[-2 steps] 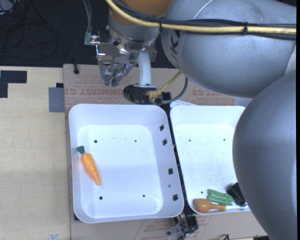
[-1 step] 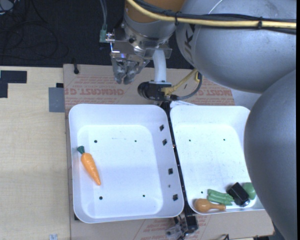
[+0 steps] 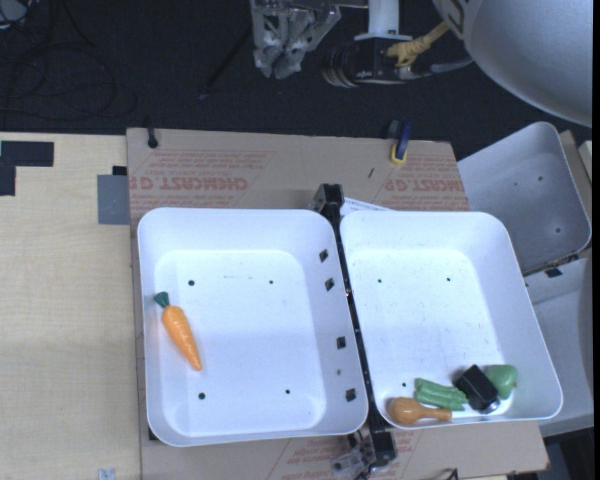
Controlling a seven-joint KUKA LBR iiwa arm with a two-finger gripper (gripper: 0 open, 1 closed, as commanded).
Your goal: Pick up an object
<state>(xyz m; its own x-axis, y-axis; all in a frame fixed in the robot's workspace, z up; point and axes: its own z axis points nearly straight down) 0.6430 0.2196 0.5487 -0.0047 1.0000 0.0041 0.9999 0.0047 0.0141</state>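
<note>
The pincer (image 3: 285,38) hangs above the table's far edge, well clear of both bins; whether it is spread I cannot tell. A toy carrot (image 3: 180,334) lies in the left bin (image 3: 230,230). The cardboard sheet (image 3: 280,173) bears upside-down red lettering, perhaps "CHEMCRST".

Cardboard sheet (image 3: 280,173) under the two bins: red-brown printed lettering, seen upside down and mirrored, along its far edge. Two repeats. Individual letters not reliably readable. More red print on the near edge, partly hidden, illegible.
</note>
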